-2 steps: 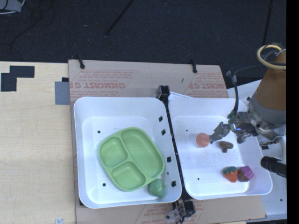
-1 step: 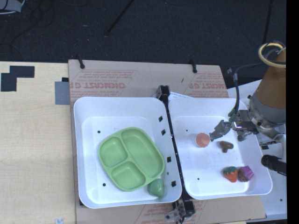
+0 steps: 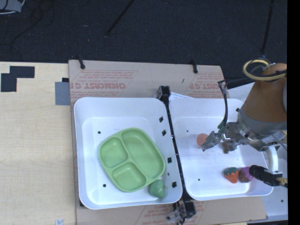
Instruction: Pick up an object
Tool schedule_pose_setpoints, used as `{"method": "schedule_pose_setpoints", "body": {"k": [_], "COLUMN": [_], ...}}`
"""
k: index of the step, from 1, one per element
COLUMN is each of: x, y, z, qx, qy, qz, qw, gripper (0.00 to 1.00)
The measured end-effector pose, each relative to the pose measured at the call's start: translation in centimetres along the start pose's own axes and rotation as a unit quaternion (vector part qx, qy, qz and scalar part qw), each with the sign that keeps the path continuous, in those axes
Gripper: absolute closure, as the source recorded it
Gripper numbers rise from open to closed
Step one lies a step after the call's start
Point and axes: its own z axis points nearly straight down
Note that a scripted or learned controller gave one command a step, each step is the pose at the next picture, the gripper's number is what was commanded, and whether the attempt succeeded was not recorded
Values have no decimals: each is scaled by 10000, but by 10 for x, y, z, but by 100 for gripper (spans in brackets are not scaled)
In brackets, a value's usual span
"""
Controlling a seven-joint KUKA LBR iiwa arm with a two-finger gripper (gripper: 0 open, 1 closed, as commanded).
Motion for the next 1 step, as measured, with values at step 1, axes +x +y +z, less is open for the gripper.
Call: {"method": "schedule_pose_setpoints", "body": {"k": [1], "x": [-3], "y": [-9], "z": [59], "qx": [2], "qy": [2], "qz": [4], "qw": [10000], "gripper": [0]}}
